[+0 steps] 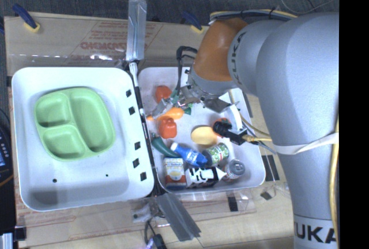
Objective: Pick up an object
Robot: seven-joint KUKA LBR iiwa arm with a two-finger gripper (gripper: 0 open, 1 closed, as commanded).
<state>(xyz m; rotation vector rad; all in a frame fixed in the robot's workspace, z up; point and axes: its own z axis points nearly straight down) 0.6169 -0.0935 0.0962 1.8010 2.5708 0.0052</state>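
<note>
**Camera view: gripper down among the clutter in the right bin**

Camera view shows the gripper (pixel 180 99) low in the upper part of the right bin (pixel 253 155), under the orange-banded wrist of the arm (pixel 300 80). Whether it is apart, together or clamped on anything cannot be told; the wrist hides too much of it.

Nearest to it lie a small red round piece (pixel 162 93), an orange piece (pixel 174 112) and a red pepper-like toy (pixel 167 126), all close together. Any of these could be the object to pick. In my judgement the step is the descent onto one of them, and doing it well means centring on a single piece, since the neighbours nearly touch and a skewed closing could nudge two at once or push one away.

Further out sit a yellow lemon-like shape (pixel 203 136), a blue bottle (pixel 189 154), a green can (pixel 218 154) and a dark carton (pixel 202 176) along the lower wall.

The left bin (pixel 23 184) holds a green divided plate (pixel 74 123). Both bins rest on a cardboard-covered bench (pixel 104 34), with dark floor beyond.
</note>
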